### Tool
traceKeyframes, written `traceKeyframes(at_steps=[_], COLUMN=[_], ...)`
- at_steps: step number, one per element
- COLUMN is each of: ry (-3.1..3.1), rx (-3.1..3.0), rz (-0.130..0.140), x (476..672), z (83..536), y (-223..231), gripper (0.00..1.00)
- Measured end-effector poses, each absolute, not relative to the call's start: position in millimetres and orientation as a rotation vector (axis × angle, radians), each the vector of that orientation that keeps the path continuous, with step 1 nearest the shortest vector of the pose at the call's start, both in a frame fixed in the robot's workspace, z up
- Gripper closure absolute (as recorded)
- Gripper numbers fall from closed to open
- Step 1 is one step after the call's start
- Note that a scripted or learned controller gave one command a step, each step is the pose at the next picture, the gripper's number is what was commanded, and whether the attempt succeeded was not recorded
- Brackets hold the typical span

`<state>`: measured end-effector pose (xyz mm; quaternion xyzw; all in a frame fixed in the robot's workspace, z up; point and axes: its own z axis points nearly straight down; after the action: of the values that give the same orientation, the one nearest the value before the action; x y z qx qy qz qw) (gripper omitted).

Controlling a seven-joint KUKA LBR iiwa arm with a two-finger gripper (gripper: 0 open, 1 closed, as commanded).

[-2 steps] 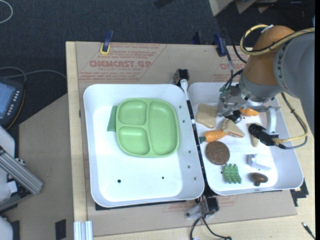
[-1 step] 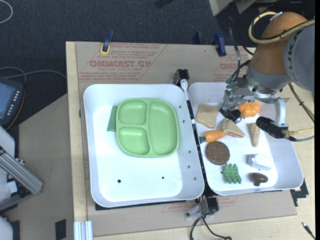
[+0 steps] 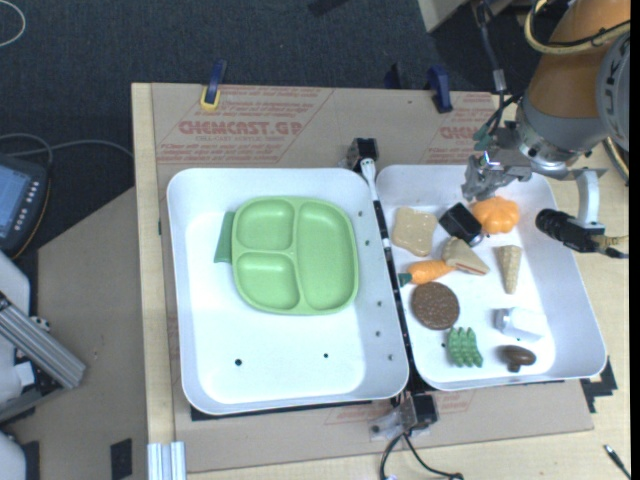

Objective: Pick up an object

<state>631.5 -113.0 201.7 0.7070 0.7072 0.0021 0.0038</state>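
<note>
My gripper (image 3: 483, 180) hangs over the back of the right bin (image 3: 575, 303), on the end of the grey arm with the orange band (image 3: 578, 28). Just below it lie an orange toy fruit (image 3: 497, 215) and a black block (image 3: 460, 223), both on the bin floor. Further forward are a tan bread slice (image 3: 414, 230), a sandwich wedge (image 3: 466, 258), a carrot (image 3: 432, 270), a cream cone (image 3: 510, 266), a brown round cookie (image 3: 436, 305), a green ridged piece (image 3: 463, 347), a small white and grey item (image 3: 515, 321) and a brown mushroom shape (image 3: 517, 356).
The left bin (image 3: 200, 358) holds a green divided plate (image 3: 295, 254). Both bins sit on a cardboard sheet (image 3: 260, 118) held by clamps at the back. A black part of the arm (image 3: 565, 228) juts over the right bin's right side.
</note>
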Motion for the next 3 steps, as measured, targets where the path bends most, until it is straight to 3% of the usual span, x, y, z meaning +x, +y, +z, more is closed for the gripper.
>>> traceKeyframes(at_steps=[1,2,3], ry=[2.219,2.229,2.232], rx=[2.217,2.22,2.217], rz=[0.005,-0.002,0.0], x=[632.6,601.6,591.8], z=[227,225,219], y=[-113,-65,-5], gripper=[1.0,1.0,1.0])
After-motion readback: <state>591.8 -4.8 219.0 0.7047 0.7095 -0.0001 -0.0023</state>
